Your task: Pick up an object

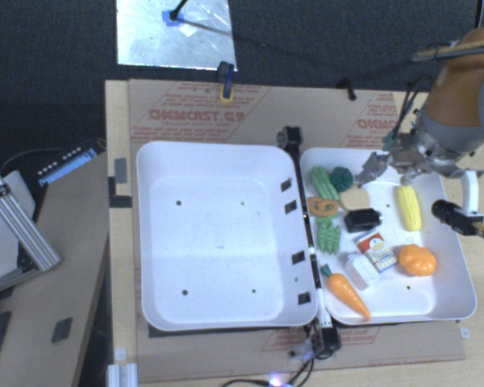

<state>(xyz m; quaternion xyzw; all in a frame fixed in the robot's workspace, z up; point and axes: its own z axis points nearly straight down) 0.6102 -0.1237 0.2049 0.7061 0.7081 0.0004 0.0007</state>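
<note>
The right bin holds several toy foods: a yellow corn cob, an orange pumpkin, a carrot, a red and white box, a black block, a pretzel and green vegetables. My gripper hangs over the far part of that bin, between the green vegetables and the corn cob. Its two fingers are spread apart with nothing between them, so it is open.
The left bin sits beside the right one, split from it by a black divider with clips. A yellow clamp and a shiny sheet lie beyond the bins. The arm's grey and orange body looms over the right bin's far corner.
</note>
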